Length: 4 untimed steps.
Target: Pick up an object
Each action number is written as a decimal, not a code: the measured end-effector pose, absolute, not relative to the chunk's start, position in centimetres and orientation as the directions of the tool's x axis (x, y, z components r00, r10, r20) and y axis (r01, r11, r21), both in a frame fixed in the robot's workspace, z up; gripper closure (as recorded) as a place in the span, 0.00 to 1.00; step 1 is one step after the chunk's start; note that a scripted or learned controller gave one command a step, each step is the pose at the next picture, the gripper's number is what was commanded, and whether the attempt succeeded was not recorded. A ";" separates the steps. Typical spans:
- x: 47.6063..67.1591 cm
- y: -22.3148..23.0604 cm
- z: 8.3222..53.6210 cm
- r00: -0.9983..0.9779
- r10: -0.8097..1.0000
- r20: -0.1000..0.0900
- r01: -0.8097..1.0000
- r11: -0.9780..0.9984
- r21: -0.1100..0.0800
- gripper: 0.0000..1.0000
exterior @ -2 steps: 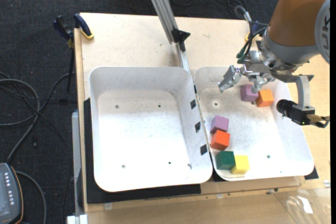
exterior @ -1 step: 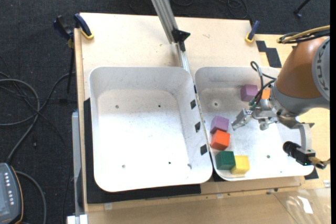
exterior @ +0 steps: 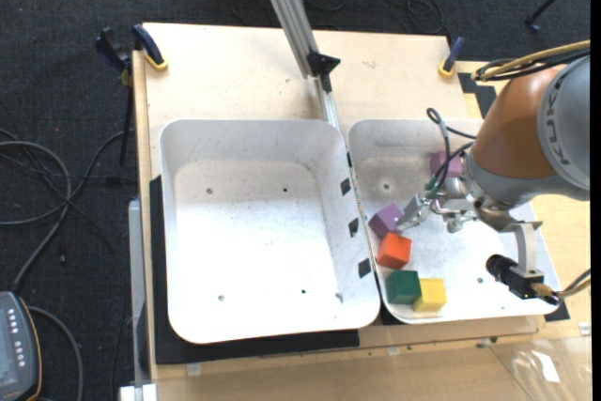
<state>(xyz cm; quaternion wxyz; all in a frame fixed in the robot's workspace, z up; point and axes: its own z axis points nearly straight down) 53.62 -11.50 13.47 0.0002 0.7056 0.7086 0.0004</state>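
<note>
Broadly, a pale wooden desk [exterior: 235,70] carries two shallow white plastic bins side by side: the left bin [exterior: 188,202] at about 9 o'clock of the scene's centre, the right bin [exterior: 376,146] at about 3 o'clock. A grey robot arm with an orange band [exterior: 526,131] reaches in from 3 o'clock and hangs over the right bin. Its gripper [exterior: 413,213] points toward 9 o'clock, low over the bin floor, and its fingers sit just beside a small purple block [exterior: 383,221]; whether they are apart or closed, or touch the block, cannot be told from this slant. At 5 o'clock of the purple block lies a small orange block [exterior: 394,250], near it. Further toward 6 o'clock, a small green block [exterior: 404,285] and a small yellow block [exterior: 432,293] lie touching each other near the bin's front rim. A pink block [exterior: 441,163] shows partly beside the arm's wrist.
</note>
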 end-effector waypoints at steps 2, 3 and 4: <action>57.0 -15.6 9.3 -0.007 1.000 0.001 1.000 0.007 0.001 0.00; 63.1 -21.9 9.6 -0.002 1.000 -0.005 1.000 0.002 0.007 0.00; 66.8 -18.4 9.8 -0.004 1.000 -0.006 0.999 0.003 -0.053 0.00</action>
